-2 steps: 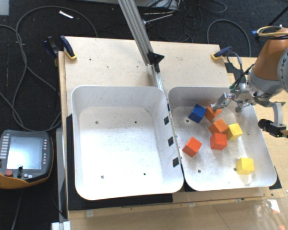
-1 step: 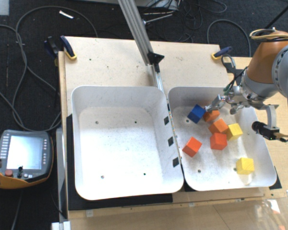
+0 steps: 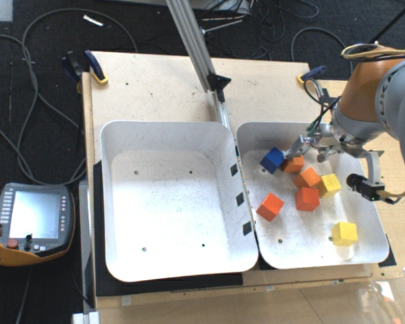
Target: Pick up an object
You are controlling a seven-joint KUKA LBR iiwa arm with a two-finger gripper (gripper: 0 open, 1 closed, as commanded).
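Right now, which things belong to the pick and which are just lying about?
Job:
hand
blue cube
orange cubes
red cube
yellow cubes
right bin

Lying about:
left bin
teach pendant
clamps
cables

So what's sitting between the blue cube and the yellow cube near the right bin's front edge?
In the camera view, two orange cubes and a red cube lie between the blue cube and that yellow cube.

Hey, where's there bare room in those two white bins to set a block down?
The left bin has bare floor from wall to wall. In the right bin, the near-left corner, bordered by the orange cube and the yellow cube, has some room. Its far half is crowded: the blue cube, more orange and yellow cubes, and the gripper.
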